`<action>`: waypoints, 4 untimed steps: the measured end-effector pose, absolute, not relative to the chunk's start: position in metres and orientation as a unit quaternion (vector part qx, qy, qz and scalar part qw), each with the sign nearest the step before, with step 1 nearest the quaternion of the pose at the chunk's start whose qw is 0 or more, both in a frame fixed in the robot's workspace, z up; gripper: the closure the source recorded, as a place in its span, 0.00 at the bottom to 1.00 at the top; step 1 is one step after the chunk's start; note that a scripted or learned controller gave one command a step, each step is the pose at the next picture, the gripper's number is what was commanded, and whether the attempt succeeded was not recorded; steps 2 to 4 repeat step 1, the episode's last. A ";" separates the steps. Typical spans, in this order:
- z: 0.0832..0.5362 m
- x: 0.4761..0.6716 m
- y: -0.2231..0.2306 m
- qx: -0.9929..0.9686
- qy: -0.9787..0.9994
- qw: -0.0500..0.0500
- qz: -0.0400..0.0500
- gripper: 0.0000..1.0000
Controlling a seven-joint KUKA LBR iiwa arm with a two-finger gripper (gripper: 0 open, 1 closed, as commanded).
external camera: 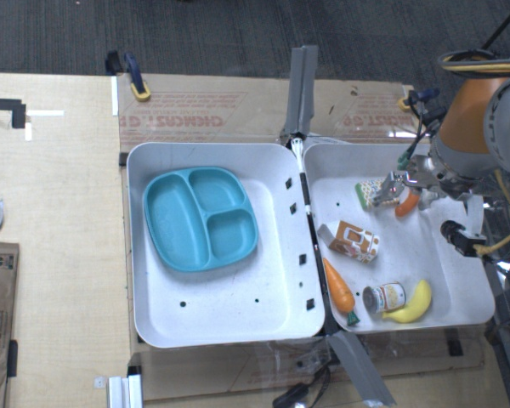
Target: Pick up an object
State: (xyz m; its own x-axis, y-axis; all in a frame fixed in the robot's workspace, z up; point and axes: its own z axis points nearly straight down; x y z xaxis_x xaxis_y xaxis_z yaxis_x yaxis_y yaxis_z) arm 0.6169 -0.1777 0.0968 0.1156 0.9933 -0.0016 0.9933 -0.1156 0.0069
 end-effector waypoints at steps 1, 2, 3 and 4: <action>0.108 0.618 -0.178 0.746 0.666 0.005 0.003 1.00; 0.108 0.618 -0.178 0.746 0.666 0.005 0.003 1.00; 0.108 0.618 -0.178 0.746 0.666 0.005 0.003 1.00; 0.108 0.618 -0.178 0.746 0.666 0.005 0.003 1.00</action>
